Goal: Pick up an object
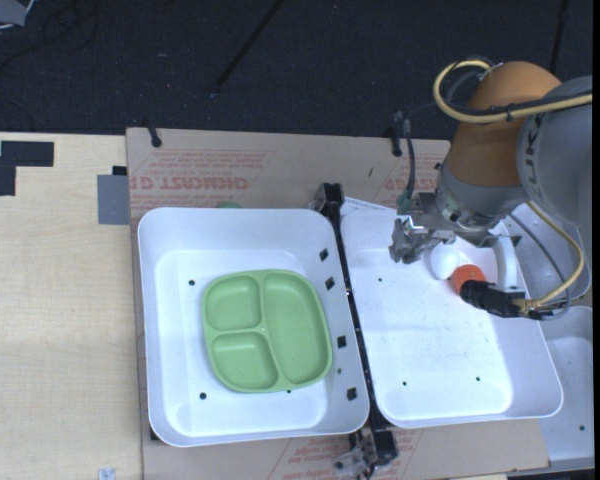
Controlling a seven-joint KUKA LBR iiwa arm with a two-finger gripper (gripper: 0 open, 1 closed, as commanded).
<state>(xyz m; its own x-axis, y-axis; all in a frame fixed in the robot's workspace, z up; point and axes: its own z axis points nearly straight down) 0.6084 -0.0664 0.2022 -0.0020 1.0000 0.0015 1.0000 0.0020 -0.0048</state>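
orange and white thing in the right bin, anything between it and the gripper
Nothing visible stands between them. The gripper hangs in the right bin, just left of the orange and white object, with bare bin floor around.

A single fixed camera looks down from above the bench at a slant, far enough back to take in both white bins: the left bin (170, 268) at centre-left of the frame, the right bin (450, 368) at centre-right. The arm (510, 158) enters from the upper right.
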